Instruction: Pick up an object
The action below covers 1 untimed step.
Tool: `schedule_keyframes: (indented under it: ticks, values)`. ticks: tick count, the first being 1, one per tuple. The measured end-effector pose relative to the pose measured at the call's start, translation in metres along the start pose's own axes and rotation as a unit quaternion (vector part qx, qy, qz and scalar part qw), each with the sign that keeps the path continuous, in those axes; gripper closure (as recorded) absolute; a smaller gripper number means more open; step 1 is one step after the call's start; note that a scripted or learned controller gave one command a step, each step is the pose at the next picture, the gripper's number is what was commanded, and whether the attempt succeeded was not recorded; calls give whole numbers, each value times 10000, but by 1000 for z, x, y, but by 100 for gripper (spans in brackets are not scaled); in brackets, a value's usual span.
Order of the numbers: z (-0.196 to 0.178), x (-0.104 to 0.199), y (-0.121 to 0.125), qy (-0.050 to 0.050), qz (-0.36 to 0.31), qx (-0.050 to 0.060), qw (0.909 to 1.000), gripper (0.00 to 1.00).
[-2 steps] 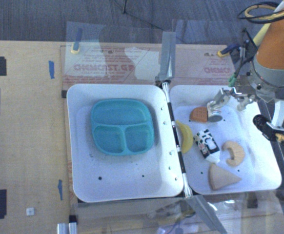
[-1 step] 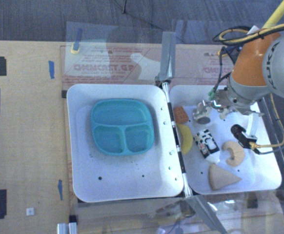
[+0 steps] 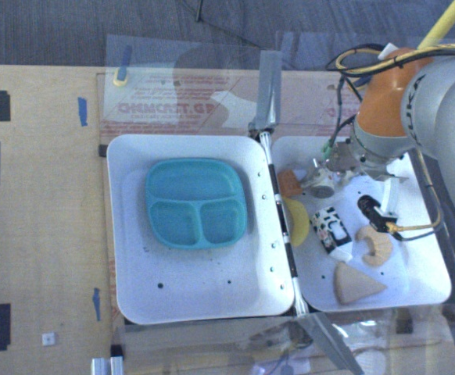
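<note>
- Camera view: the gripper [image 3: 319, 180] hung low over the right bin [image 3: 435, 283]; finger state could not be told.
- A brown block [image 3: 289, 183] lay just left of it.
- A yellow banana [image 3: 298, 221] lay just below-left.

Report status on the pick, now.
Gripper low in the right white bin, near the brown block. Nothing seen held. Yellow banana-shaped piece and black-and-white box lie close by.
</note>
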<state>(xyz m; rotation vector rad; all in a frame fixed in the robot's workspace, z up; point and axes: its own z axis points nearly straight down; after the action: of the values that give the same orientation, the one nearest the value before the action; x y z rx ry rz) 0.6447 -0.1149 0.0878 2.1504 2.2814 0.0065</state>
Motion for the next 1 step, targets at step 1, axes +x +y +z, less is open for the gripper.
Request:
schedule_keyframes:
  ticks: [1]
  values:
    - [-12,-2,2,-12,11,-30,10000,100]
